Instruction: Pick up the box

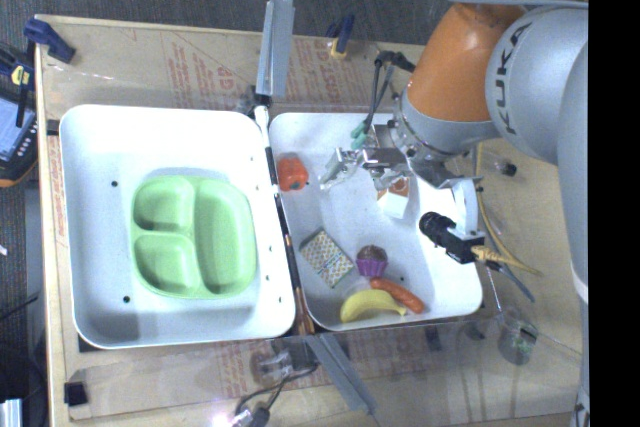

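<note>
A small flat box [327,257] with a blue and tan pattern lies on the floor of the right bin [450,300], left of centre and toward the front. My gripper [372,162] hangs over the back half of that bin, up and to the right of the box and apart from it. A small white and brown block [396,199] sits just under the wrist; I cannot tell whether it is held. The grey arm with its orange band [455,65] reaches in from the right.
In the right bin, a red pepper [291,173] is by the left wall. A purple cupcake [371,261], a banana [368,307] and a red chilli [400,295] crowd the front beside the box. The left bin [90,215] holds a green divided tray [194,235].
</note>
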Controlling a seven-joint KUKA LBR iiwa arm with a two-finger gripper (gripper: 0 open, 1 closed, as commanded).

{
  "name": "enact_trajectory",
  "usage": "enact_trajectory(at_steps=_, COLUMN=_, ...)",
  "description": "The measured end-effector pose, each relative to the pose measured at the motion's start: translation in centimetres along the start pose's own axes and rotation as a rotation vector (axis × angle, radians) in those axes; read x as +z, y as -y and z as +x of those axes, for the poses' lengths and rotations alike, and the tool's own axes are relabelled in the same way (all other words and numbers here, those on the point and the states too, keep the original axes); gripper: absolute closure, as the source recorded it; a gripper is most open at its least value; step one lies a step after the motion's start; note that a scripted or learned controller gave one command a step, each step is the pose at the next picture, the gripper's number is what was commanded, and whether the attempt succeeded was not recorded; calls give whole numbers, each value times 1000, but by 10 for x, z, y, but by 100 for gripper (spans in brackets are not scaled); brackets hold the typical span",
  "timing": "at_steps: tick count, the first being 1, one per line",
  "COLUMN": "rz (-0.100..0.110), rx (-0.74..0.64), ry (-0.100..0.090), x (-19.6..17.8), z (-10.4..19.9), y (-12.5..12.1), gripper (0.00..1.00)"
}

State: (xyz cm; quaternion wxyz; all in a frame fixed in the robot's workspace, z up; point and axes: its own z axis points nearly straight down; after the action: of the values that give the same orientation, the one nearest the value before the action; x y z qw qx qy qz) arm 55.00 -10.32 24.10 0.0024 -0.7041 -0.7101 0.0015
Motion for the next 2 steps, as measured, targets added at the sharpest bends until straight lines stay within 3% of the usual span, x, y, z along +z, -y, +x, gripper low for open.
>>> enact_trajectory(at_steps=1, rz=-1, rx=-141, ry=0, x=91, z=-44, y=58, gripper=0)
enact_trajectory(at_steps=2, rz=-17, rx=-250, ry=18, x=145, z=-9, y=70, gripper=0)
